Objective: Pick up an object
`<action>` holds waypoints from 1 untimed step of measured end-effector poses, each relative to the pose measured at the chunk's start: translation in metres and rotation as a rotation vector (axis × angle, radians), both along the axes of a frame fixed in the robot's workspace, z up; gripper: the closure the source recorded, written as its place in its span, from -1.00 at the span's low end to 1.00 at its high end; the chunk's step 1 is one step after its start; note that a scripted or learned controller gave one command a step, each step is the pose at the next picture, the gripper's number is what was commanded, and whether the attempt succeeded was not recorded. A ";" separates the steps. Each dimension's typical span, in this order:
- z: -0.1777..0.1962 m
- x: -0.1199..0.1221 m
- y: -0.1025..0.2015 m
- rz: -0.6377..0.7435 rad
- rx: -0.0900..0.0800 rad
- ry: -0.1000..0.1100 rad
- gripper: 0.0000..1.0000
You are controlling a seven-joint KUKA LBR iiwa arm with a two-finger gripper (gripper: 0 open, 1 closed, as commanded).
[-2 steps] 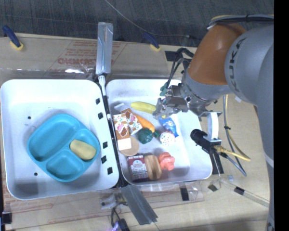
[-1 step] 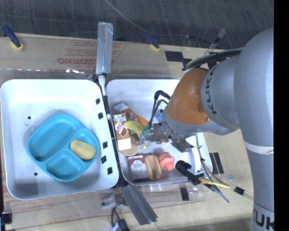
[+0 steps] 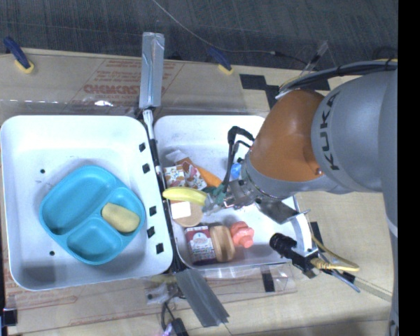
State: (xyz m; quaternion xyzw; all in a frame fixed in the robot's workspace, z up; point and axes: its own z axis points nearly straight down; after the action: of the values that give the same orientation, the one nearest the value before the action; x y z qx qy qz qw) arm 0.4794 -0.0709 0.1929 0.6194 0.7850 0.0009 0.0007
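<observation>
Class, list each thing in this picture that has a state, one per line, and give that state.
Blue plate: lying flat in the left bin, holding a yellow potato-like item.
Banana: lying in the right bin.
Jar: on its side in the right bin.
Claw: low over the right bin, beside the banana.

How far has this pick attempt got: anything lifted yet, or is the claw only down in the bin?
Done: the arm has reached into the right bin, its claw low beside the banana. In hand: nothing visibly lifted; whether it grips anything is unclear. Left: the grasp and lift. The jar lies on the bin floor, and the blue tray sits in the left bin.
</observation>
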 end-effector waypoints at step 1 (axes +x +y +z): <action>0.002 0.006 0.060 0.063 -0.001 0.003 1.00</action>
State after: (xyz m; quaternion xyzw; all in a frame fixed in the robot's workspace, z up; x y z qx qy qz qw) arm 0.4855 -0.0106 0.1947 0.5944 0.8041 -0.0003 -0.0005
